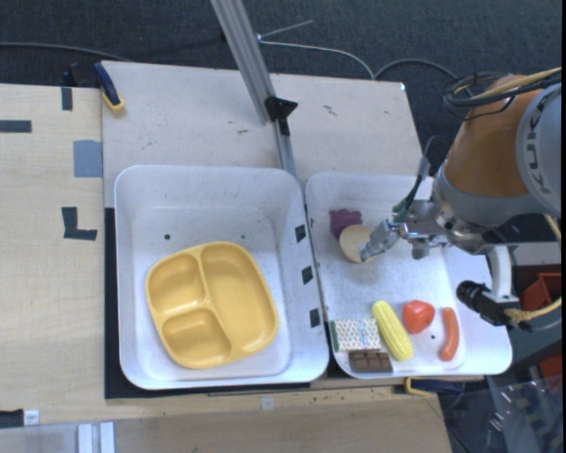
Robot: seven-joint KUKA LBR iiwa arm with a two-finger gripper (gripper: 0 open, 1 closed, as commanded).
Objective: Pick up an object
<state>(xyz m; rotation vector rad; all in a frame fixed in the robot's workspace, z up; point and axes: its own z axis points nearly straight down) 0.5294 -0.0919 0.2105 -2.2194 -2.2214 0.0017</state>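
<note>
At the right bin's [472, 359] near edge lie a chocolate bar [369, 360], a wafer [356, 332], a corn cob [392, 329], a tomato [417, 316] and a carrot [448, 333]. The left bin [132, 253] holds a yellow divided plate [210, 302]. Farther back, the hand [377, 243], fingers spread, touches a cream ball [352, 243] beside a purple piece [344, 220].

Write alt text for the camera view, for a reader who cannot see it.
The gripper sits low over the right bin, beside a tan round object and a purple piece. Nearer the front lie corn, a tomato and a carrot. The left bin holds a yellow divided plate.
</note>
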